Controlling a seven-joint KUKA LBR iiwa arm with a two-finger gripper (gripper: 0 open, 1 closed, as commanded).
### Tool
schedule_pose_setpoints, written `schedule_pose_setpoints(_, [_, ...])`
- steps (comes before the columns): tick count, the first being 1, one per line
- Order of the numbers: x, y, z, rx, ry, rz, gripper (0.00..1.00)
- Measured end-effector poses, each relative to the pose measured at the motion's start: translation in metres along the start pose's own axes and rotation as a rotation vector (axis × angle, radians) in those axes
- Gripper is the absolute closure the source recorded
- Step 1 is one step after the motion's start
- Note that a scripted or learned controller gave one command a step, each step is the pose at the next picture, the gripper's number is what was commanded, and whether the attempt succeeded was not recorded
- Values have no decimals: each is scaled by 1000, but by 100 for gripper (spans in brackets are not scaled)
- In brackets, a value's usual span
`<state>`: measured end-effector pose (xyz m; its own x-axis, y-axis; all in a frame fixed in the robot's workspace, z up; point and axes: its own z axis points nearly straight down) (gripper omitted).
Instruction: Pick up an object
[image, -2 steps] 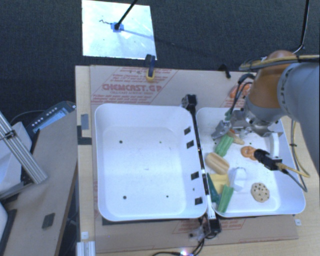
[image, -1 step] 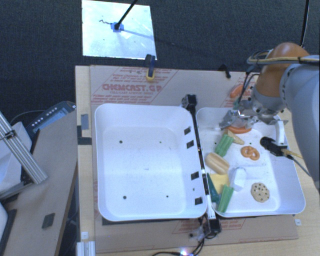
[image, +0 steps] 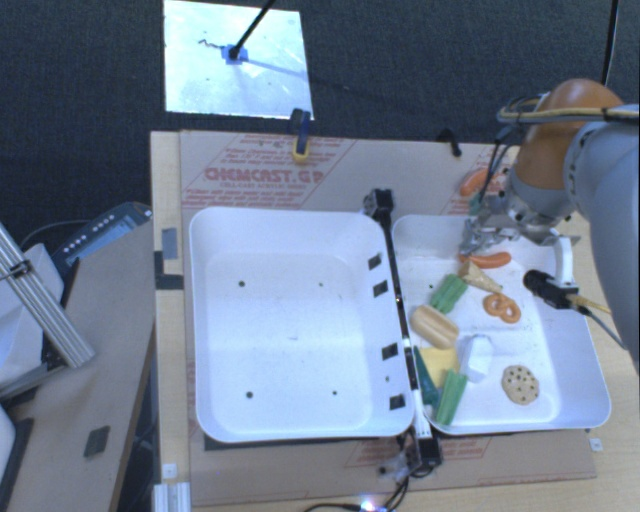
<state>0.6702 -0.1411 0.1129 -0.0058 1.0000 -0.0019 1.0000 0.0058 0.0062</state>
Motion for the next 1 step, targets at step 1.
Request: schedule_pose_setpoints(1, [27,3,-180,-14,-1,-2,100])
